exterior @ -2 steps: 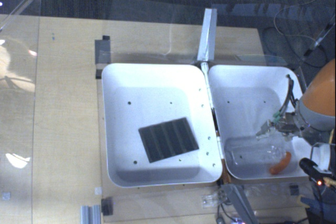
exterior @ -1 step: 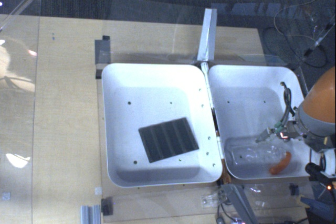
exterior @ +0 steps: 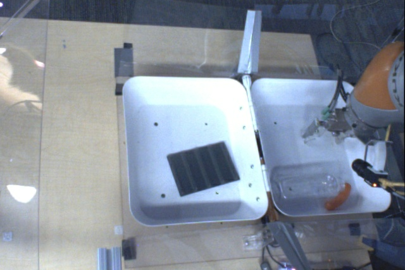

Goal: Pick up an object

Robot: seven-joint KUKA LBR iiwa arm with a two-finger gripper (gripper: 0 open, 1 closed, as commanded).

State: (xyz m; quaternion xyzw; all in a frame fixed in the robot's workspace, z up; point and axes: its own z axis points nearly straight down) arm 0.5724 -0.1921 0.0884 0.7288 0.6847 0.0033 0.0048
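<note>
In the right bin (exterior: pixel 278 98), a clear plastic bottle (exterior: pixel 304 185) lies on its side near the front wall. A small orange sausage-shaped piece (exterior: pixel 338 197) rests just to its right. My gripper (exterior: pixel 323 128) hangs over the middle right of this bin, behind the bottle and apart from it. The grey arm with its orange band (exterior: pixel 380 85) comes in from the right edge. A dark ribbed rectangular pad (exterior: pixel 202 167) lies flat in the left bin (exterior: pixel 145 110), slightly rotated.
A metal post (exterior: pixel 250 41) rises at the back where the two bins meet. Cables and a black connector (exterior: pixel 364 169) hang by the right bin's right wall. A clear panel (exterior: pixel 25 104) covers the bench on the left.
</note>
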